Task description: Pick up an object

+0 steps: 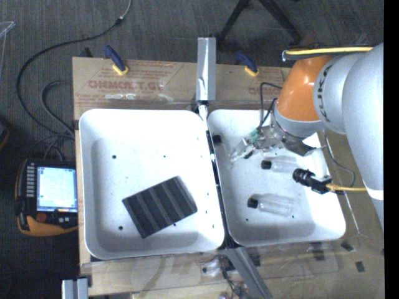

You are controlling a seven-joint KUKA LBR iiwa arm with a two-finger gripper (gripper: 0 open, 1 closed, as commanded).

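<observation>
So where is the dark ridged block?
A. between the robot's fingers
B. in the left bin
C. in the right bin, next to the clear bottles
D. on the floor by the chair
B: the dark ridged block lies flat, turned at an angle, in the left bin, while the gripper is over the right bin.

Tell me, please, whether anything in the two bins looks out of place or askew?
Nothing looks damaged or spilled. The dark ribbed block lies at a slant in the left bin, and two clear bottles lie on their sides in the right bin.
</observation>
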